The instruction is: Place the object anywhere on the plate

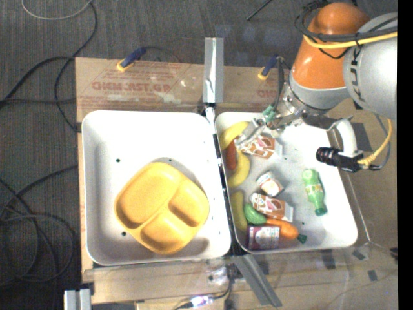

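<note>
Fingers of the gripper (pixel 263 125) are hovering over a small carton (pixel 259 146) right of the plate (pixel 162 206), spacing impossible to tell; light, crushable, best pinched across its flat sides.

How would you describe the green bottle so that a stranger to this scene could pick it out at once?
Start at the right-hand white bin, the one crowded with toy food. Along its right side lies the green bottle, apart from the pile. It is the only all-green bottle shape there, with bare white floor around it.
</note>
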